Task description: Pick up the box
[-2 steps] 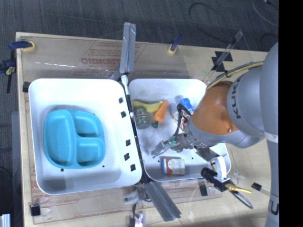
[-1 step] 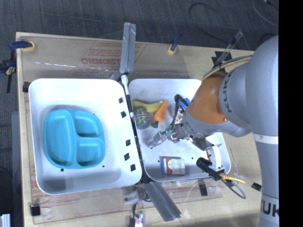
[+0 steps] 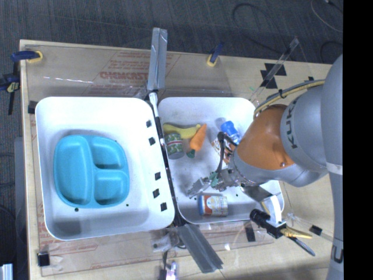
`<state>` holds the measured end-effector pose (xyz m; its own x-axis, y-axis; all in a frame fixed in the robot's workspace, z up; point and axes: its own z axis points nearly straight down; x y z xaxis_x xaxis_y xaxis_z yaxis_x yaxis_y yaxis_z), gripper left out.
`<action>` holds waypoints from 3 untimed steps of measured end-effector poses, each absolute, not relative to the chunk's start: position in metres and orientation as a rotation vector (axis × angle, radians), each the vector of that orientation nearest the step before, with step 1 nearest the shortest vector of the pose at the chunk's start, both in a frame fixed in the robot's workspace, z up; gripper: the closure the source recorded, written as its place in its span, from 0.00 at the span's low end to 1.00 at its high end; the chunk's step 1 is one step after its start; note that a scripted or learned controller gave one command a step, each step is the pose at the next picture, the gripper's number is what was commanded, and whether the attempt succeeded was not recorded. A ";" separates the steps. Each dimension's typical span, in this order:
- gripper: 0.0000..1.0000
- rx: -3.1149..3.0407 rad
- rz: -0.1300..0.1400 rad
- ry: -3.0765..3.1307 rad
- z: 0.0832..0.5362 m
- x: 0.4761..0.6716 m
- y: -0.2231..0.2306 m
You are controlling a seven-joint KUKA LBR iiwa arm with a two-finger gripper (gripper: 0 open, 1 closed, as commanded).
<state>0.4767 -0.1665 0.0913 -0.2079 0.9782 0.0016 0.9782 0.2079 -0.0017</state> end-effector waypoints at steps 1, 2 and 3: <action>1.00 -1.969 0.001 -2.445 0.101 0.477 -0.167; 0.00 -1.969 0.001 -2.445 0.101 0.477 -0.167; 0.00 -1.966 0.002 -2.447 0.091 0.531 -0.161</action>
